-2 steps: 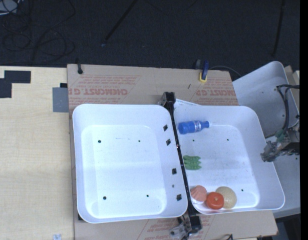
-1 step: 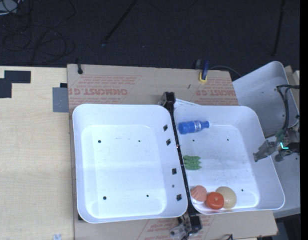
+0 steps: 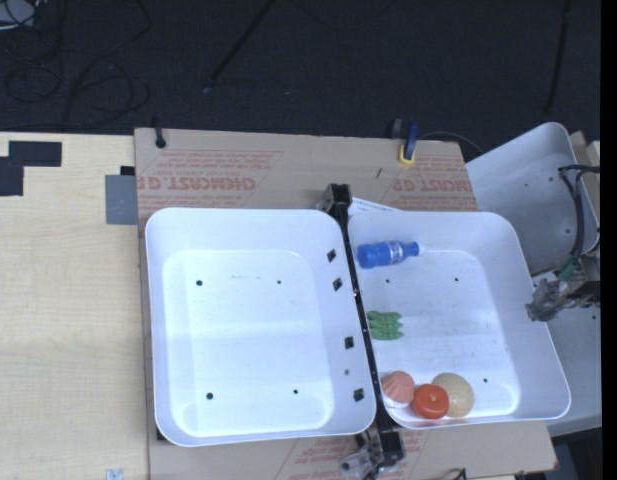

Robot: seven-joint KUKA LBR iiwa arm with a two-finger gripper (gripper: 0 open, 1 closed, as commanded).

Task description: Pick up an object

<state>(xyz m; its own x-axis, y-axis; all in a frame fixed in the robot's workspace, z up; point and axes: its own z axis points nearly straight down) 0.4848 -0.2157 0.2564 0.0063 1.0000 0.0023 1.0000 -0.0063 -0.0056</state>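
Two shallow white bins sit side by side on a sheet of printed brown cardboard [image 3: 288, 168], itself on a pale wood-grain bench [image 3: 58, 308]. Both bins are smooth, glossy moulded plastic with rounded corners and small dark dots across the floors. A black divider strip [image 3: 353, 318] runs between them.

The gripper [image 3: 550, 298] shows at the right edge of the view, just outside the right bin's [image 3: 528, 298] outer rim, about level with the middle of that bin. It reads as a small dark grey cluster of metal parts and cables; too small and blurred to judge whether it is released or clenched, and nothing can be seen in its grasp. Behind it, the arm's pale grey, smooth rounded casing [image 3: 528, 178] rises toward the upper right and is cut off by the frame edge.

Objects, all in the right bin, all left of the gripper and well apart from it:
- blue bottle [image 3: 388, 254], cylindrical, lying on its side near the far left corner; paler cap end toward the gripper.
- green item [image 3: 384, 325], small, ridged or leafy; shape hard to resolve; near the divider.
- near left corner: a pinkish round piece [image 3: 396, 385], a red-orange round object [image 3: 430, 401] and a cream dome-shaped object [image 3: 456, 392], bunched and touching.

The left bin [image 3: 248, 328] lies beyond the divider, farthest from the gripper.
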